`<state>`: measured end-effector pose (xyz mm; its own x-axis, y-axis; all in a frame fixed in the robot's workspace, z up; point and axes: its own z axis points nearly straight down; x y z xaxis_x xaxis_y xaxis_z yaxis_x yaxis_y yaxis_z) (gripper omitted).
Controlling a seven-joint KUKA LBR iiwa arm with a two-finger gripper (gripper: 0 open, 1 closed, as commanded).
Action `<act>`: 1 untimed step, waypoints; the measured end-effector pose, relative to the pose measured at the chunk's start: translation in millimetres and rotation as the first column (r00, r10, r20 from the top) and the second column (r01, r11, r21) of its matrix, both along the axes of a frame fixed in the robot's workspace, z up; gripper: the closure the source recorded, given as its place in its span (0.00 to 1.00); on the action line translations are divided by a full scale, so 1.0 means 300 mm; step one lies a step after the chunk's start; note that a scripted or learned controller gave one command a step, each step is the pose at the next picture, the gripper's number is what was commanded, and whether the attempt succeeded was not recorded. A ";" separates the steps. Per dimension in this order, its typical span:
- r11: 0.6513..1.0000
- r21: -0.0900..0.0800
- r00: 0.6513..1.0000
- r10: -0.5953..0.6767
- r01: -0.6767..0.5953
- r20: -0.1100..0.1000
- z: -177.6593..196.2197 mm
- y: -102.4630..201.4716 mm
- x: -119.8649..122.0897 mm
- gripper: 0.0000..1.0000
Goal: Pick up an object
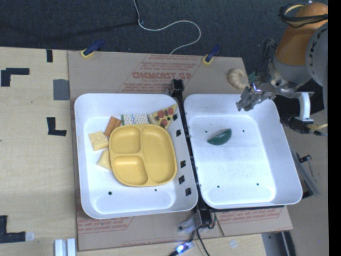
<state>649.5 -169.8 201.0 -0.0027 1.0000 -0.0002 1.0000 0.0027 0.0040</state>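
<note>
A small dark green object [219,137] lies in the right bin [266,196], toward its upper middle. My gripper [246,103] hangs over the right bin's far right corner, up and to the right of the green object and apart from it. In the left bin [93,196] a yellow divided plate [143,154] rests on several flat pieces: a tan cracker-like square [98,140], a brown strip [112,125] and patterned pieces [163,116] along its far side.
The two bins sit side by side on a cardboard sheet [154,73] held by blue and yellow clips [91,48]. A beige knob-like object [238,79] lies beyond the right bin near the gripper. A white cable [170,26] loops over the dark floor behind.
</note>
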 end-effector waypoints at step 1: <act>1.000 0.001 1.000 -0.001 0.001 -0.002 0.083 0.003 0.002 1.00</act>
